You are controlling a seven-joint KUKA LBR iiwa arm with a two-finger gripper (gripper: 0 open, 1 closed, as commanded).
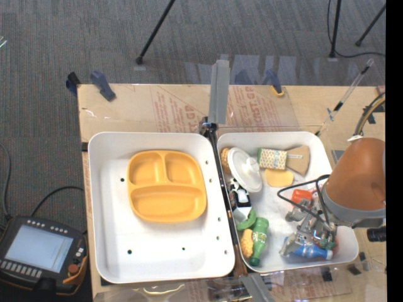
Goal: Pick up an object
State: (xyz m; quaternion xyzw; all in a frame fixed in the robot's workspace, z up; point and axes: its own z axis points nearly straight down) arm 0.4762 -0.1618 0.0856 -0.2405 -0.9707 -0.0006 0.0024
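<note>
Nothing looks lifted yet: the metal two-finger tool hangs low over a blue-and-silver plastic bottle in the right white bin; its grip cannot be told.

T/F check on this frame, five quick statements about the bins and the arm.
1. The yellow tray lies in the left bin. True.
2. The green bottle is in the left bin. False: it is in the right bin.
3. The gripper is over the right bin. True.
4. The white lid rests on the tray. False: it lies in the right bin.
5. A blue item lies near the gripper. True.
</note>
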